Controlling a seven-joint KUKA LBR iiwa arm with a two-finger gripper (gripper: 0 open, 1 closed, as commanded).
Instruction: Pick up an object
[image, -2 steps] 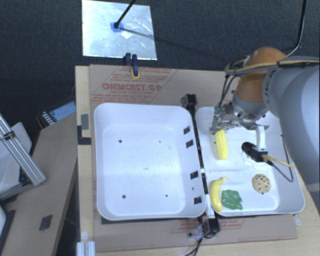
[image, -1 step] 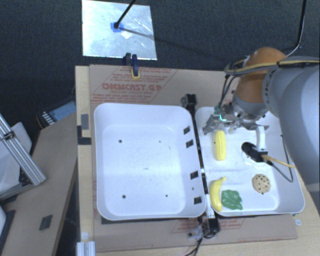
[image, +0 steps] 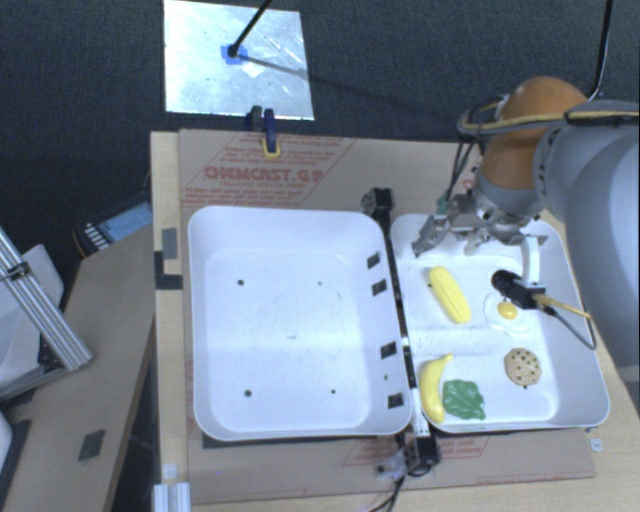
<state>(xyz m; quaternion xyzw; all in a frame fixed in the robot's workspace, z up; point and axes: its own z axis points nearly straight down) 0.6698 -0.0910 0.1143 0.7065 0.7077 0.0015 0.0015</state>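
My gripper (image: 453, 236) hangs over the far part of the right bin (image: 575, 400), open, with nothing between its fingers. Just in front of it lies a yellow corn cob (image: 449, 293), slanted. To the right of the cob sits a small white-and-yellow fried-egg piece (image: 507, 311), partly under a black fitting and cable of the arm. A brown cookie (image: 521, 367) rests nearer the front. At the bin's front left corner a yellow banana (image: 433, 388) lies against a green leafy piece (image: 464, 399).
The left bin (image: 215, 240) stands beside the right one, with a black clipped divider (image: 392, 300) between them. The grey arm with its orange band (image: 530, 120) covers the right bin's far right corner. A shiny plate (image: 240, 60) lies beyond the bench.
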